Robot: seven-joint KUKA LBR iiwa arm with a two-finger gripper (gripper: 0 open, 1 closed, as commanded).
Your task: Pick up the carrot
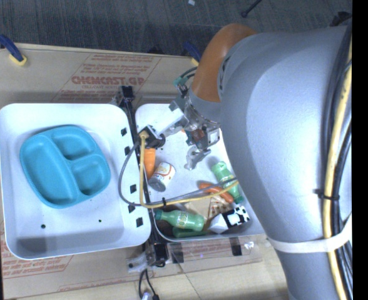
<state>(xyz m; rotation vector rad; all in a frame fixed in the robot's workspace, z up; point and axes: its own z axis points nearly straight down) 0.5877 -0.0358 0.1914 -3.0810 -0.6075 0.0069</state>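
Observation:
The carrot (149, 159), a short orange stub, lies near the left wall of the right bin (156, 110), upright in the view and just above a white and orange ball (161, 175). My gripper (195, 157) hangs over the middle of the same bin, to the right of the carrot and apart from it. It looks open, with nothing between its fingers. The big grey arm covers the bin's right part.
Two green bottles (181, 220) (224, 175) lie in the right bin's near half, with a black and white checkered item (237, 216) and a thin orange stick (208, 185). A blue divided plate (64, 164) sits in the left bin (9, 186).

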